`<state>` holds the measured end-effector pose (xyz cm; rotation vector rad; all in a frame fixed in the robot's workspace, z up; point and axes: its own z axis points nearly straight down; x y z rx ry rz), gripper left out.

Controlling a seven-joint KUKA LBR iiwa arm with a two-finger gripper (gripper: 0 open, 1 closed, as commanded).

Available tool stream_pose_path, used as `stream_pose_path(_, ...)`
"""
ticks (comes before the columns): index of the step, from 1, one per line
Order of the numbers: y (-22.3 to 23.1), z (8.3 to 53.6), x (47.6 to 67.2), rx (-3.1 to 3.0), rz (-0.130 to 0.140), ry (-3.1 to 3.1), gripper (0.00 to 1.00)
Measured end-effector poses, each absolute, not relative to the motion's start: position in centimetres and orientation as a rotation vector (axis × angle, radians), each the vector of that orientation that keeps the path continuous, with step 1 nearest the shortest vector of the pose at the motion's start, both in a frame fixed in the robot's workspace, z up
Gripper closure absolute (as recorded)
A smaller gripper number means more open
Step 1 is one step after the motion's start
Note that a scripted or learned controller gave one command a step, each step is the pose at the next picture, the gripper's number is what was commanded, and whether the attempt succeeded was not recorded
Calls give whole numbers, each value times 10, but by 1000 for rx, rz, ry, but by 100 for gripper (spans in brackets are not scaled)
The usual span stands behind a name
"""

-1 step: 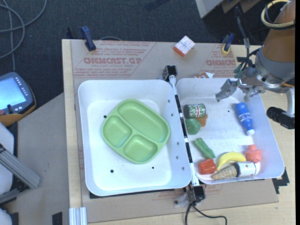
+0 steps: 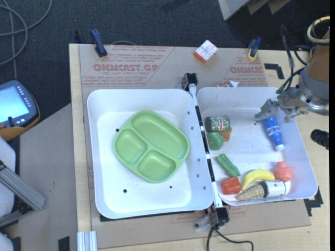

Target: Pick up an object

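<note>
Left bin (image 2: pixel 104 140), 9 o'clock: green divided plate (image 2: pixel 152 146) at centre, bare white floor all round it. Right bin (image 2: pixel 306 163), 3 o'clock: toys crowded at 6 o'clock edge, open floor mid-bin. Blue bottle (image 2: pixel 272 131), white cap toward 5 o'clock, lying at 2 o'clock of that bin. Gripper (image 2: pixel 276 110) just at bottle's 12 o'clock end; open or closed: cannot tell. Green can (image 2: pixel 217 123), banana (image 2: pixel 258 177) well apart.

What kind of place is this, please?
Probably a robotics lab: a grey arm's gripper hangs over a white bin of toy food, beside a bin with a green tray, on a clamped bench.
</note>
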<state>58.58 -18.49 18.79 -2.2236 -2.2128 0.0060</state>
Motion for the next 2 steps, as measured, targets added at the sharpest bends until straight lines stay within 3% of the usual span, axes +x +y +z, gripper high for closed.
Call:
stream_pose_path(1,-216,81,609,-2215,-11,-2217,0)
stream_pose_path(2,-217,96,609,-2218,-5,-2225,100)
